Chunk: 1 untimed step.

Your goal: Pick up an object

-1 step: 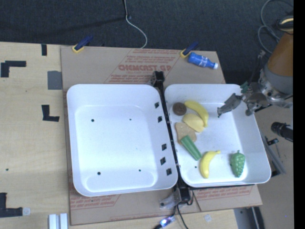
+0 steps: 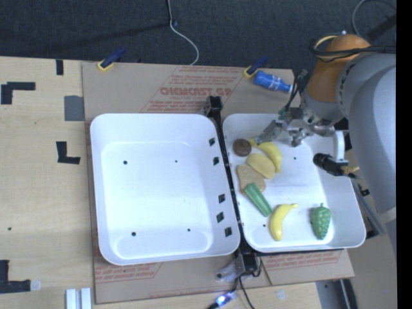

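Bananas (image 2: 281, 219) number two, cucumber (image 2: 257, 199) one, grapes (image 2: 320, 221) one; whether fingers (image 2: 288, 132) are spread is unclear.

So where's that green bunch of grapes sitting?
The green grapes lie in the right bin, near its front right corner, just right of a yellow banana.

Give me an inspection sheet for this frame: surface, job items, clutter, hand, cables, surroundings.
Surface: cardboard sheet on a wooden bench, bearing the left bin and right bin side by side.
Job's things: all in the right bin: brown round piece, yellow piece, pale yellow piece, tan piece, green stick, banana, green grapes.
Clutter: blue clamps at the cardboard's back edge.
Hand: hand over the right bin's back part, near the yellow piece; nothing seen between its fingers.
Cables: white cable across the dark backdrop.
Surroundings: black tape marks on the bench.
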Each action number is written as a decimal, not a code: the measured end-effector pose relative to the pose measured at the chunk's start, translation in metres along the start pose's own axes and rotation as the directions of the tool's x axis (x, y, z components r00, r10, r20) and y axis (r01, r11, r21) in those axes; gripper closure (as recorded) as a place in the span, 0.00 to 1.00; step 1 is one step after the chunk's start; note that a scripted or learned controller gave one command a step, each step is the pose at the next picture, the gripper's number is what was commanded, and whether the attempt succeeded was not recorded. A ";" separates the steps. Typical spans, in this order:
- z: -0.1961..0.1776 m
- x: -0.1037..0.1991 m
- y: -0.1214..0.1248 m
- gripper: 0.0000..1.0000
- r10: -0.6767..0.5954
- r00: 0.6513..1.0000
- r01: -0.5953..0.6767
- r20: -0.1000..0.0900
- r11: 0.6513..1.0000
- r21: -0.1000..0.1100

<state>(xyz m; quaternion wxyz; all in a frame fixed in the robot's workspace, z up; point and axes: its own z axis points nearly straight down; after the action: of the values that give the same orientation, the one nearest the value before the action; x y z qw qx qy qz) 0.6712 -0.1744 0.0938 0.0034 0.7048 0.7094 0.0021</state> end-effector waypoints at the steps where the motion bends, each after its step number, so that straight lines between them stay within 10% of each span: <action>1: 0.008 0.028 -0.043 0.00 0.005 1.000 -0.005 0.000 1.000 0.006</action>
<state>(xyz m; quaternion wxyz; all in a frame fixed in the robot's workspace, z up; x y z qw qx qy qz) 0.6286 -0.1466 0.0855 0.0013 0.7066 0.7076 -0.0001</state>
